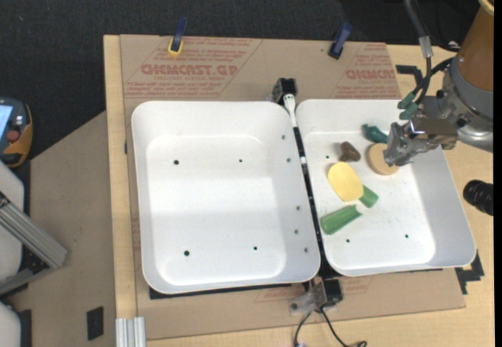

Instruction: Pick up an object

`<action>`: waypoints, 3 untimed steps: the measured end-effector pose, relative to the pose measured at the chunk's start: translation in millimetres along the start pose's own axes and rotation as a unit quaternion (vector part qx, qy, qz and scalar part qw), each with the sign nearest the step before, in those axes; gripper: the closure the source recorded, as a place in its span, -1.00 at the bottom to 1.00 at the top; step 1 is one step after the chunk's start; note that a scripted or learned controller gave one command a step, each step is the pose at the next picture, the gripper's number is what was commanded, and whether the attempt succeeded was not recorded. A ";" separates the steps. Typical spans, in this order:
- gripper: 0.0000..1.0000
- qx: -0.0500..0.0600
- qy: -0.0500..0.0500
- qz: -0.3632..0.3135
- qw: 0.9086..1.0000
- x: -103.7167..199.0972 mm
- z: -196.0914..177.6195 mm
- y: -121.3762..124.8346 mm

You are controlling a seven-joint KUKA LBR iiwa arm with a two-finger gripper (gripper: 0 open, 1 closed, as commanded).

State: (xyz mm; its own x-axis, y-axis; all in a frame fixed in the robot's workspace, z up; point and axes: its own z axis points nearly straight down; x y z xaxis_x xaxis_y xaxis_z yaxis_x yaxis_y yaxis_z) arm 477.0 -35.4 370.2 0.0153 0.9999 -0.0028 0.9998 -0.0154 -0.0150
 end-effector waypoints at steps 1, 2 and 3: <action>1.00 -0.010 0.002 -0.011 1.000 70.7 -24.0 1.2; 1.00 -0.016 0.002 -0.009 1.000 77.7 -136.4 26.4; 1.00 0.002 0.000 -0.007 1.000 79.2 84.6 -0.9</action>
State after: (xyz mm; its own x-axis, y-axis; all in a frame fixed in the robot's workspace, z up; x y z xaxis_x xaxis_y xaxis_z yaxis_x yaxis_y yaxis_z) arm 476.1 43.6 285.4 0.0019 1.0000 -0.0021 0.9998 -0.0020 -0.0196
